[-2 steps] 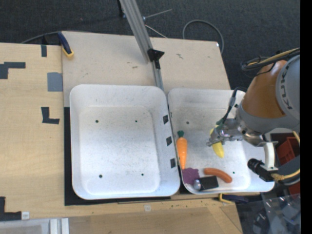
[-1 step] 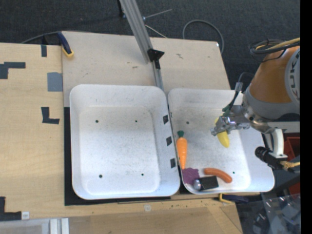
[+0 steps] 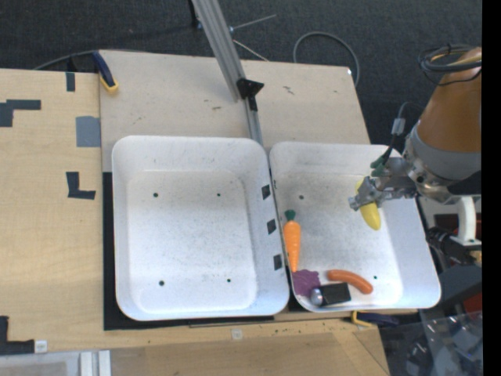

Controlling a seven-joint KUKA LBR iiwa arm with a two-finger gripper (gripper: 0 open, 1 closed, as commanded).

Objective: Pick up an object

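Note:
My gripper (image 3: 366, 200) hangs over the right side of the right bin (image 3: 329, 149), reaching in from the right. A small yellow banana (image 3: 372, 216) sits between its grey fingers, with yellow showing both above and below them. The fingers are closed on it. Lower in the same bin lie an orange carrot (image 3: 292, 243) by the left wall, a purple toy (image 3: 305, 279), a black block with a silver end (image 3: 332, 294) and an orange-red sausage shape (image 3: 350, 280).
The left bin (image 3: 125, 210) stands beside the right one, with a ridge between them. A slanted metal rail (image 3: 223, 41) runs from the back down to the bins. A cable loop (image 3: 325, 49) lies on the bench behind.

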